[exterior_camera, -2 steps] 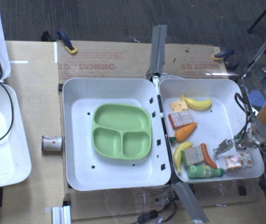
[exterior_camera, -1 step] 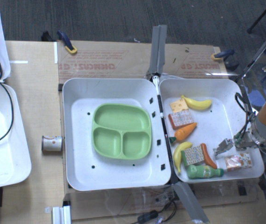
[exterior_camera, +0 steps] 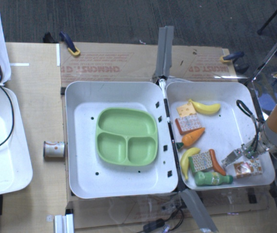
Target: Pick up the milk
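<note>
The milk (exterior_camera: pixel 249 168) is a small white carton with red print, lying near the front right corner of the right bin (exterior_camera: pixel 225 93). My gripper (exterior_camera: pixel 240 154) hangs just above and to the left of the carton, its metal tip pointing toward the bin's middle. The view does not show anything held in it. The arm comes in over the bin's right rim.
The right bin also holds a banana (exterior_camera: pixel 205 108), a cheese wedge (exterior_camera: pixel 185 109), a reddish box (exterior_camera: pixel 188 124), a carrot (exterior_camera: pixel 193 136), a second banana (exterior_camera: pixel 187 158), a red sausage (exterior_camera: pixel 217 162) and a green bottle (exterior_camera: pixel 212 179). A green divided plate (exterior_camera: pixel 127 136) lies in the left bin.
</note>
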`<state>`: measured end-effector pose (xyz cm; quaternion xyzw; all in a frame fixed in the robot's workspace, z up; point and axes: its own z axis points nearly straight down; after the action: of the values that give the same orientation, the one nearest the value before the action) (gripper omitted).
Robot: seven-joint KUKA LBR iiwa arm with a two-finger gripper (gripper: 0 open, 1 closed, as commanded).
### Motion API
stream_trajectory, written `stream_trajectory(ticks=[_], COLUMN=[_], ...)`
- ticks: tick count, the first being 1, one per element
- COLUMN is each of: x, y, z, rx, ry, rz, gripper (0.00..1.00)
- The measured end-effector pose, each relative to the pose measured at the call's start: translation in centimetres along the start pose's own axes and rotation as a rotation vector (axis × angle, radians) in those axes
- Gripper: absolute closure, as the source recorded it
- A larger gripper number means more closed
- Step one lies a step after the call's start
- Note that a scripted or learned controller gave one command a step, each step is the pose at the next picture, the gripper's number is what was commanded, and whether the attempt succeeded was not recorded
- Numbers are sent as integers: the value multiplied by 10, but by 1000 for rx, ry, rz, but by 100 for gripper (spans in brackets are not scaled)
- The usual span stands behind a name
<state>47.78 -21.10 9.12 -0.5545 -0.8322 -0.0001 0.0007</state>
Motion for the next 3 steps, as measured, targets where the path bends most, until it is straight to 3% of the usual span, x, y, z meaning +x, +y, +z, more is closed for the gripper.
stream_trajectory(ticks=[1,2,3], x=[-1,-1,-1], y=[1,1,1], z=[-9,-9,-18], rx=[-2,-1,-2], ry=[-1,-1,-1], rz=[2,2,4], gripper=[100,0,100])
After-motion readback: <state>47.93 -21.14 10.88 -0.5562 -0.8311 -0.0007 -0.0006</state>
